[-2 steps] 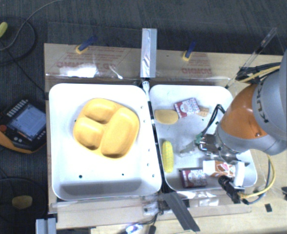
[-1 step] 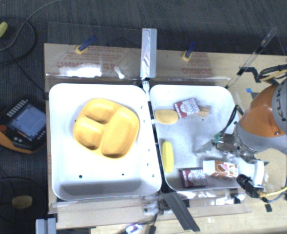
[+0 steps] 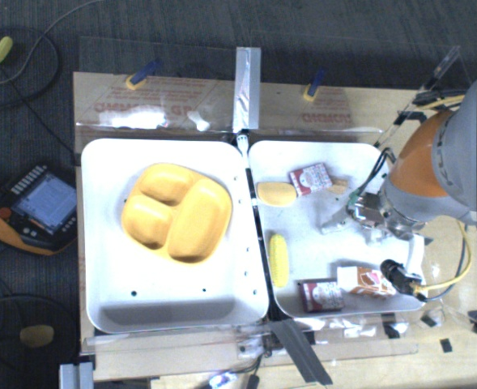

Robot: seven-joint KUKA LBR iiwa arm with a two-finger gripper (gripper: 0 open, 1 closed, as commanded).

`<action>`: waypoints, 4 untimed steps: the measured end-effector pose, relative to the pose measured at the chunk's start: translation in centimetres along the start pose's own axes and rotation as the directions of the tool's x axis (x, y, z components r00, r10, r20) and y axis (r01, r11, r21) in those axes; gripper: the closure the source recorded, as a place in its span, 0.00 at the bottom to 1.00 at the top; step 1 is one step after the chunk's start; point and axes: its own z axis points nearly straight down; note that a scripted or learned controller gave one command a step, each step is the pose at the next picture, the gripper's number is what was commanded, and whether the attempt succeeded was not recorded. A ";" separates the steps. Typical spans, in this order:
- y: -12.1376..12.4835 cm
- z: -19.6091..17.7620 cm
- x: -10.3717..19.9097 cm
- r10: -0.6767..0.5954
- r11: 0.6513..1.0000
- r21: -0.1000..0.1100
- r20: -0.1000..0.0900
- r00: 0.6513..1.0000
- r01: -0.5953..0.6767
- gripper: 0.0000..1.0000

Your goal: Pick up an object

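Observation:
My gripper (image 3: 337,217) reaches in from the right, low over the middle of the right bin (image 3: 303,149). Up and to its left lies a red and white packet (image 3: 310,178), and beside that a pale yellow oval piece (image 3: 276,193). A yellow corn cob (image 3: 278,259) lies along the bin's left wall. At the front of the bin rest a dark red box (image 3: 321,295) and a white and red carton (image 3: 365,280). A large yellow three-lobed object (image 3: 176,211) lies in the left bin (image 3: 108,298).
The grey arm with its orange band (image 3: 423,167) hangs over the right bin's right edge, with a yellow cable (image 3: 449,275) looping below it. A handheld controller (image 3: 31,209) lies on the floor to the left of the bench.

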 end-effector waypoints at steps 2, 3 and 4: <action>-4.4 -0.1 -1.8 -0.231 0.973 -0.002 -0.002 0.973 0.231 0.00; -6.5 -0.1 4.4 -0.137 0.991 -0.007 0.000 0.991 0.137 0.00; -0.2 0.0 7.9 -0.217 0.976 -0.004 0.001 0.976 0.217 0.00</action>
